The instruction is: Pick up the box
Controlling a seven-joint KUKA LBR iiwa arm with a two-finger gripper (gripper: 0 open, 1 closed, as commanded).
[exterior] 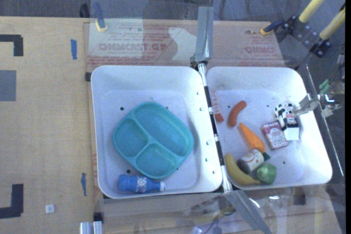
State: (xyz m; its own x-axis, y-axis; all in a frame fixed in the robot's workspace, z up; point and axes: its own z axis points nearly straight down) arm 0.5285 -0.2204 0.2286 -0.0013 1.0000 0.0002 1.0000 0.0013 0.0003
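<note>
Hand: your hand (313,102) sits at the right bin's (258,75) right edge; you can't tell its grip.
Box: your pink box (274,135) lies flat in that bin, beside a carrot (252,137).

Arm: barely in shot, reaching in from the right edge at mid-height, thin metallic parts showing.
Gripper (305,105): a slim pale finger pointing left and slightly down, over the right side of the right-hand bin.
Finger state: too small and blurred to read.
Wrist: cut off by the frame.
</note>
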